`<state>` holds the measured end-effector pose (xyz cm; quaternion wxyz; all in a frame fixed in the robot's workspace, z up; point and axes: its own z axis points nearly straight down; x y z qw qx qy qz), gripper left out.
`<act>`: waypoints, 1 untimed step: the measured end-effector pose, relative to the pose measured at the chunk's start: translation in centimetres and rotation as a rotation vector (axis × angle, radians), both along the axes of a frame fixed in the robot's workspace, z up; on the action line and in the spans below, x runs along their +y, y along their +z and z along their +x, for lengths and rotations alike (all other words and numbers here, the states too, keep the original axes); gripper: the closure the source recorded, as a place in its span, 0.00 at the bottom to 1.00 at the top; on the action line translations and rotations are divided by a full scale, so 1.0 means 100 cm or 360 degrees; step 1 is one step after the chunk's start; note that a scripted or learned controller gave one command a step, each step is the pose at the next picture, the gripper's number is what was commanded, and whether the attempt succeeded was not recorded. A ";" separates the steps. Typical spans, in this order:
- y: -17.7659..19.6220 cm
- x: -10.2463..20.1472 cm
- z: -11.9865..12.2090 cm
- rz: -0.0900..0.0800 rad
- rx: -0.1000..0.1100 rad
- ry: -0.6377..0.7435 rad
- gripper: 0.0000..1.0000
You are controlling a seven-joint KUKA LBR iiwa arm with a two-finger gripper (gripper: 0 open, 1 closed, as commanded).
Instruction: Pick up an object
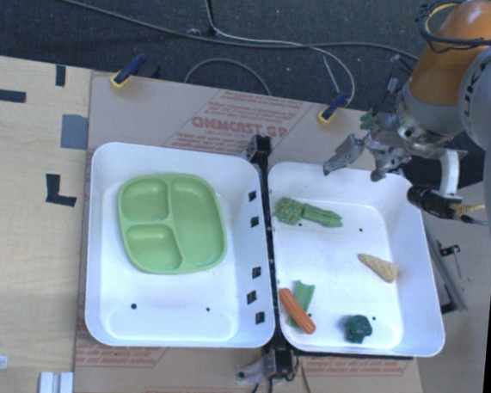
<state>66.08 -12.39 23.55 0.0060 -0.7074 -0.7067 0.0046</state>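
- The gripper [358, 162] hung over the far rim of the right bin [422, 243], at about twelve o'clock of that bin, with the grey arm [460, 74] reaching in from the right.
- Its fingers [340, 160] were spread apart, and nothing sat between them.
- Four candidates lay on the right bin's floor: a green corn-like toy [308, 213] near eleven o'clock, a tan wedge [379, 266] near three o'clock, a carrot [297, 309] with a green top near seven o'clock, and a dark green broccoli piece [357, 328] near five o'clock.
- All four were well apart from one another, save that the carrot lay close by the divider between the bins.
- The left bin [102, 298] carried a green sectioned plate [171, 223], lying flat toward its far half.
- By my reading the step in hand was the approach: no object had been picked yet, and the gripper was above and beyond the pieces.
- The nearest target looked to be the green corn-like toy, toward seven o'clock from the gripper.
- The next move would call for shifting over it, turning the fingers across its narrow width, descending, and then closing.
- The tabletop [19, 213] showed black tape marks.
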 end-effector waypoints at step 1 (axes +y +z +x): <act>0.008 0.001 0.002 -0.0003 -0.0020 0.0005 0.00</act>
